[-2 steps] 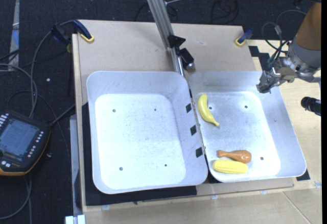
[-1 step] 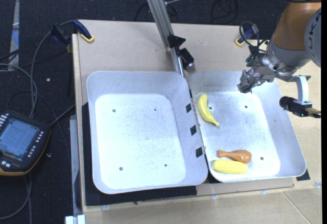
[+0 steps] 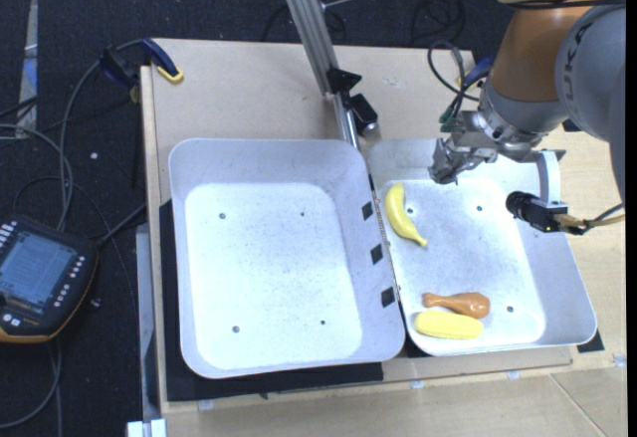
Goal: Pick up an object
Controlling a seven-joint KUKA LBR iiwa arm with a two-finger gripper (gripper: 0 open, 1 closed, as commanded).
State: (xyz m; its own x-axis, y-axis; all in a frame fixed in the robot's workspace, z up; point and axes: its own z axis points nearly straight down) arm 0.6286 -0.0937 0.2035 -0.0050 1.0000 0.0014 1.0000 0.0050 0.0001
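Yellow plastic banana (image 3: pixel 401 215), lemon-shaped piece (image 3: pixel 448 326) and brown drumstick (image 3: pixel 460 303) occupy right white bin (image 3: pixel 557 271); dark two-finger gripper (image 3: pixel 448 169) near far rim, aperture cannot be determined.

1. Banana (image 3: pixel 402 214): yellow, curved, lying flat near the upper left of the right bin (image 3: pixel 557 276), close to its left wall.
2. Drumstick (image 3: pixel 459 303): orange-brown, lying sideways near the bin's front edge.
3. Lemon-yellow oblong piece (image 3: pixel 448 326): lying flat, touching the drumstick's front side.

bare floor mid right bin (image 3: pixel 557 321), banana (image 3: pixel 401 213) leftward
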